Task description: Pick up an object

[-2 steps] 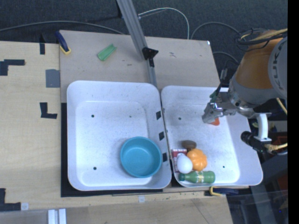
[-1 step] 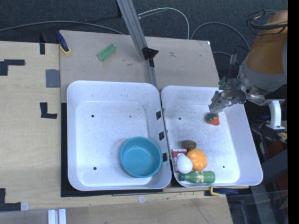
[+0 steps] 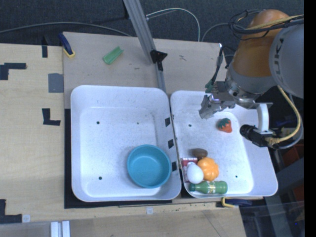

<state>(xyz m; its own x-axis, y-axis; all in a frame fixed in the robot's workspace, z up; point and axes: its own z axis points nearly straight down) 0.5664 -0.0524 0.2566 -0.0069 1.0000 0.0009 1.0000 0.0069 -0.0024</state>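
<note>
Watching the feed from my end. Far left of the gripper [image 3: 209, 107], in the left bin [image 3: 86, 100], there's a blue bowl [image 3: 148, 165] sitting upright near that bin's front right corner, well apart from the arm.

Everything else is in the right bin [image 3: 256, 177], the same one the gripper hangs over. Below the gripper and a bit to its left is a cluster at the front edge: a white egg-shaped thing [image 3: 195, 173] touching a small orange pumpkin-looking toy [image 3: 209, 168], a brown oval piece [image 3: 199, 153] just behind them, something red and white [image 3: 186, 161] tucked against the bin's left wall, and a green bottle [image 3: 211, 187] lying on its side along the front rim.

The closest candidate for a pick is the little strawberry [image 3: 225, 125]: red body, green leafy cap, lying on the bin floor just right of the gripper and slightly below it, not touching it as far as I can see.

The gripper itself is over the back left part of the right bin, with nothing visible between its tips. Honestly can't tell from this angle whether it's spread or closed, it's just a grey blob.
</note>
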